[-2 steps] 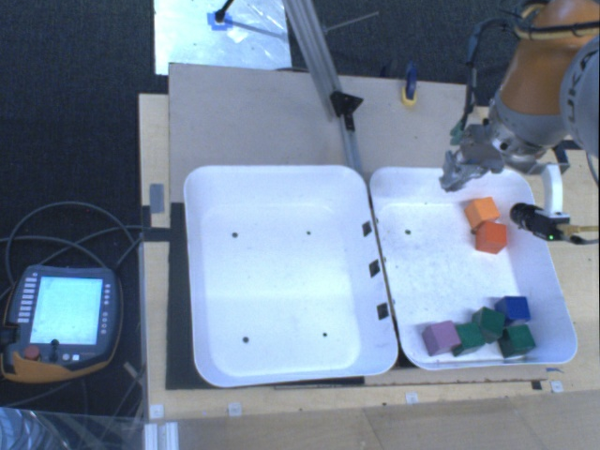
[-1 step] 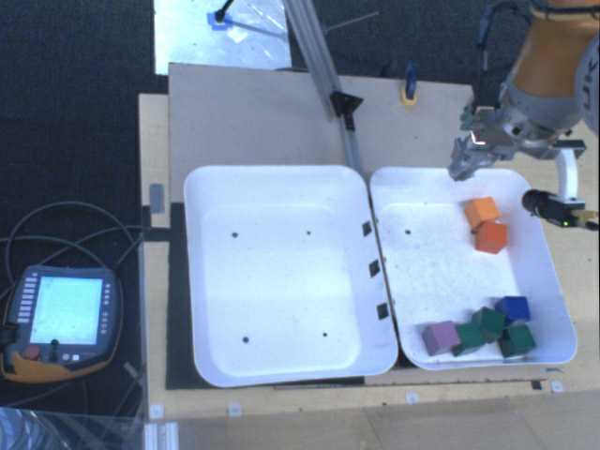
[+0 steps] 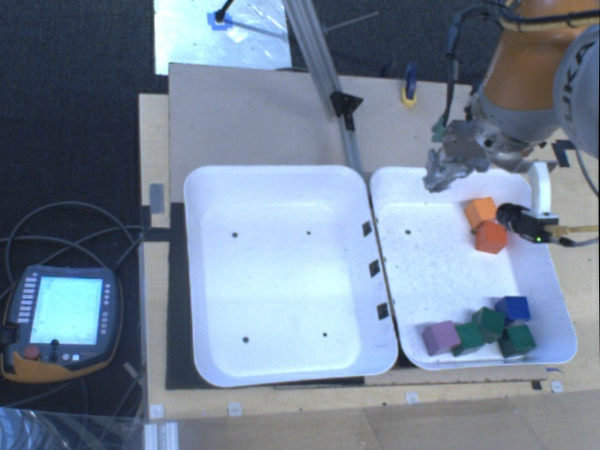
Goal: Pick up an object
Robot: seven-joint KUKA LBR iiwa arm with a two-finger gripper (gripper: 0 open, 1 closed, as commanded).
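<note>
A light brown bench (image 3: 253, 111) carries two shallow white bins side by side. The left bin (image 3: 202, 251) and the right bin (image 3: 403, 190) touch along their inner edges, where small black clips sit. A dark mat (image 3: 178, 345) shows under the left bin's left and near edges. Left of the bench, a teach pendant (image 3: 61, 322) lies on the dark floor, cables looping beside it.
</note>
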